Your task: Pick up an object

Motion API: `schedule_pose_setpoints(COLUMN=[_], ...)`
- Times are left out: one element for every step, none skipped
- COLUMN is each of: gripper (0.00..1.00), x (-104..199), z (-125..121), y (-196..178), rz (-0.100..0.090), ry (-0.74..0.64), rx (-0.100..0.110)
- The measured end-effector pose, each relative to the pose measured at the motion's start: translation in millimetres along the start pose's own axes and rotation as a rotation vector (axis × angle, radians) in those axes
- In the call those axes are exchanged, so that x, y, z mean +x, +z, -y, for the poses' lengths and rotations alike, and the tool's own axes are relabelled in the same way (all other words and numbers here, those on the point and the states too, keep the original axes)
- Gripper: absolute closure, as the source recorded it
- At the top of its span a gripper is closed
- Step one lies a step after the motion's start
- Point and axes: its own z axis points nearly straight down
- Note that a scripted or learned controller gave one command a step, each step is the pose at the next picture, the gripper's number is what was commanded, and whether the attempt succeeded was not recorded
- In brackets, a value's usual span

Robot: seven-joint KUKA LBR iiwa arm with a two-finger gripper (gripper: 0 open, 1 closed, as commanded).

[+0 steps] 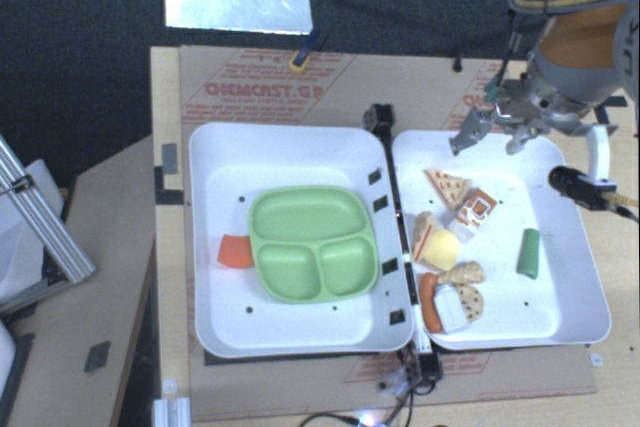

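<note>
- Two shallow white plastic bins side by side on the surface: left bin (215, 215) and right bin (575, 245), meeting along a black-clipped divider.
- In the left bin, a pale green three-compartment plastic tray (310, 243) near the middle, with a small orange block (236, 251) touching or just beside the tray's left edge.
- In the right bin, candidate objects crowded along the left wall: a triangular pizza-slice toy (448, 185), a small orange-and-white carton (476, 208), a yellow rounded piece (440, 248), a tan bread-like piece (464, 272), an orange-red sausage-shaped piece (429, 301) nearest the front corner.
- Standing apart toward the right wall, a green cylindrical piece (528, 252), with bare bin floor all round.
- Gripper (492, 137) poised over the rear edge of the right bin, fingers spread, nothing between them; height above the bin floor hard to judge from this slanted angle, probably well clear.
- Nothing lifted yet; task at the approach stage.
- Risk: descending straight down from here likely to meet the rear rim or bare floor behind the pizza slice, closing on air.
- Risk: aiming into the cluster likely to wedge a finger onto a neighbouring piece, nudging toys aside or pinching two at once.
- Risk: flat pizza slice liable to slip under spread fingers; green cylinder liable to roll if touched off-centre.
</note>
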Motion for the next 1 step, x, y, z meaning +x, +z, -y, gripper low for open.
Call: schedule_pose_setpoints(gripper=[0.0], x=[-1.4], z=[3.3], y=[42.0], rz=[0.0], ry=[0.002], rx=[0.002])
